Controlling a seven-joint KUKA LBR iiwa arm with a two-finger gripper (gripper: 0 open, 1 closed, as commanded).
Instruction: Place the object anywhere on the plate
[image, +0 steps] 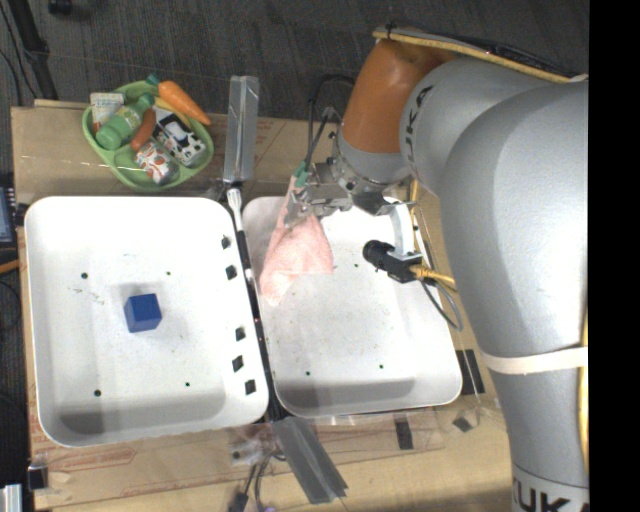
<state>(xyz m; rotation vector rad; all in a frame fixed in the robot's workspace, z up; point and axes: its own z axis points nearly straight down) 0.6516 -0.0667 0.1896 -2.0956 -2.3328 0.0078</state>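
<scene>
Gripper: the two-finger gripper (300, 205) hung over the right white bin (420, 385), clenched on the top edge of a limp pink cloth-like object (293, 257), which draped downward.
Blue cube (143, 312): sat alone in the left white bin (60, 400).
Plate: I could not tell which thing it was.

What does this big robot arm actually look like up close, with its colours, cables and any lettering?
The arm is thick, rounded and smooth, pale grey, with a glossy orange band above the wrist. A thin light ring runs around its lower part, and white "KUKA" lettering sits near the bottom. The gripper is small, of metal, with black cables looping behind it.
</scene>
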